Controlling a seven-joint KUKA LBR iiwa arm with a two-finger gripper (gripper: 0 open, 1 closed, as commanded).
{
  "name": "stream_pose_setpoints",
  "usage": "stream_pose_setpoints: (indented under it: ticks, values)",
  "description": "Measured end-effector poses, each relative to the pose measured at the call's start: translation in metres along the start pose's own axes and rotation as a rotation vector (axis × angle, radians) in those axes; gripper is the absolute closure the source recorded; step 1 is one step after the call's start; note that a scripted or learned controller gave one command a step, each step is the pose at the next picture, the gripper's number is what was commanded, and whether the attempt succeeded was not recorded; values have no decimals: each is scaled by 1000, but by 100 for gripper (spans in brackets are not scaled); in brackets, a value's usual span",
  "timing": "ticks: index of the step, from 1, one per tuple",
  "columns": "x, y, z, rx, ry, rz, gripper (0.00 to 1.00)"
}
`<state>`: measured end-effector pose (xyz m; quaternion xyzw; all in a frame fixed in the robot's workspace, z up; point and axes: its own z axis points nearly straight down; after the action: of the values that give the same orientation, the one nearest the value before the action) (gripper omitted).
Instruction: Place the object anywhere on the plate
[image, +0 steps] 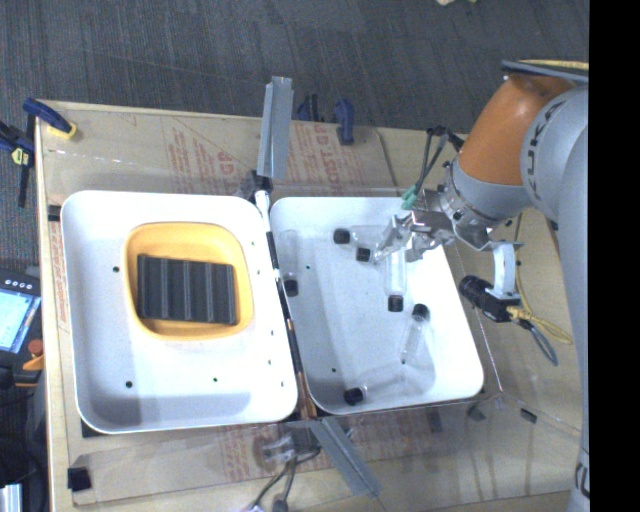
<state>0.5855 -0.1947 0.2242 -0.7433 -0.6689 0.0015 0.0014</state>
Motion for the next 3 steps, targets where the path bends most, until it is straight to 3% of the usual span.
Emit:
stream_pose_setpoints:
  ticks: [1, 2, 3]
  values:
    - [71, -32, -10, 1, 1, -208, 100]
    - [115, 11, 10, -1, 0, -280, 100]
    - [174, 11, 33, 1, 0, -533, 100]
